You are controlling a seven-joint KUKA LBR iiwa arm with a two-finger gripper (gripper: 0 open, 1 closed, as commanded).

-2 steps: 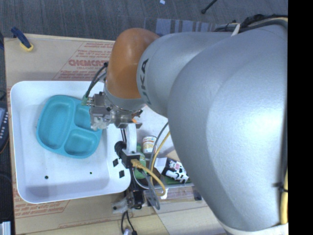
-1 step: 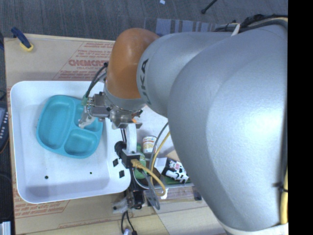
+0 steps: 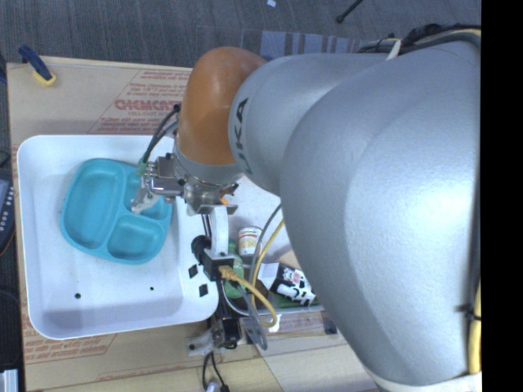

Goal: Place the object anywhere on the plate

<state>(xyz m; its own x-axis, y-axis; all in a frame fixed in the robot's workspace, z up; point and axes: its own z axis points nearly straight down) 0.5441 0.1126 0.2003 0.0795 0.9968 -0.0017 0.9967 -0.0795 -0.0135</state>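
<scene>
The grey arm (image 3: 368, 186) took up most of the right side of the camera view, its bulk covering nearly all of the right bin. Its orange band (image 3: 214, 96) sat above the wrist, near the inner edge of the left bin (image 3: 49, 284). That white bin lay on a brown cardboard-covered bench (image 3: 106, 88) with red print.

In the upper half of the left bin lay the plate (image 3: 106, 215) — a light blue one, divided into three compartments, its right edge running under the wrist.

The gripper (image 3: 145, 201) hung at the plate's right rim, over the boundary between the plate and the bin floor. Whether its fingers were apart, together or clamped on anything I could not tell; the wrist hardware hid them.

Between the arm and the left bin's right wall, a small white-and-yellow container (image 3: 248, 239) stood in a sliver of the right bin. Just below and to its right lay a black-and-white, cow-patterned object (image 3: 292, 284). Which of these the task meant could not be told — neither was on the plate.

A blue-and-yellow clamp (image 3: 37, 65) sat at the bench's far left corner.
</scene>
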